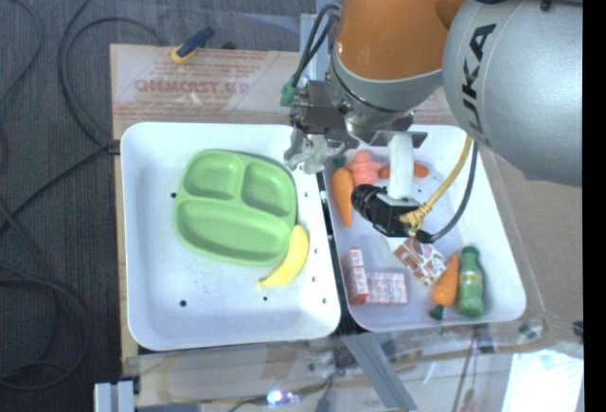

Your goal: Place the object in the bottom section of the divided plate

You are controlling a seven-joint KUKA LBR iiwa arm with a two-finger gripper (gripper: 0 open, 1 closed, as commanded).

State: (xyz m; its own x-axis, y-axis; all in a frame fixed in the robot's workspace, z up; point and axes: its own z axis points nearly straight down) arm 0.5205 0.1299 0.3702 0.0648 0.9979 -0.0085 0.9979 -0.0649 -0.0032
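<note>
Banana (pixel 289 260) lies in the left bin (pixel 142 240), just outside the green divided plate (pixel 237 206) and touching its rim at about 4 o'clock; the plate's wide bottom section holds nothing. Which object the task means cannot be told for sure, since the right bin (pixel 507 277) holds a carrot (pixel 342 195), a small green bottle (pixel 469 282), a second carrot (pixel 445 285) and snack packets (pixel 374 285). The arm's wrist hangs at 12 o'clock over the wall between the bins, and the pincer (pixel 312 152) sits beneath it; whether it is parted or gripping anything cannot be told. Likely troubles: a descent this near the divider could strike the bin wall, and a grasp at the banana could nudge the light plate sideways or pin the fruit against its rim.
</note>
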